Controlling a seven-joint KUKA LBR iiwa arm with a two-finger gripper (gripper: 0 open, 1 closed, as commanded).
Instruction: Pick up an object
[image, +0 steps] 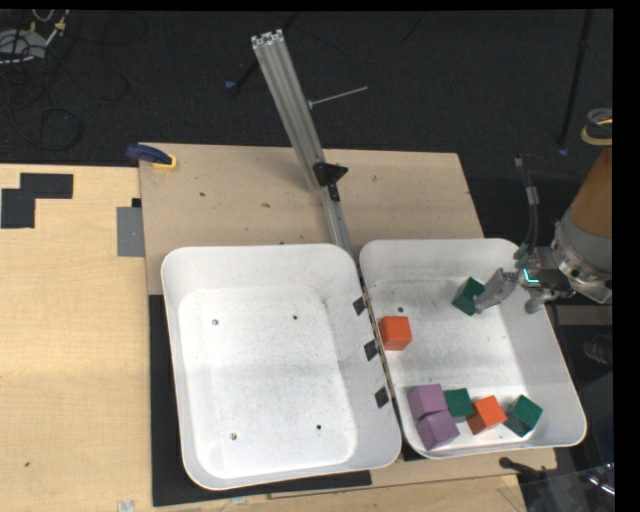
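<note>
Hand (497, 291) in right bin (440, 262), touching green block (467, 296) (finger state unclear), orange cube (396, 333) nearby

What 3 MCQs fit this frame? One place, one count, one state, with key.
1. Where do the blocks lie?
A. left bin
B. right bin
C. bare bench

2. How many purple blocks?
A. none
B. one
C. two

3. The green block nearest the hand is:
A. by the hand's fingers, in the bin's upper part
B. stacked on the orange block
C. out on the bench

Key: 1 B, all blocks sit in the right bin. 2 C, two purple blocks sit together at its lower edge. 3 A, it sits right at the fingers, apart from the lone orange block.
</note>
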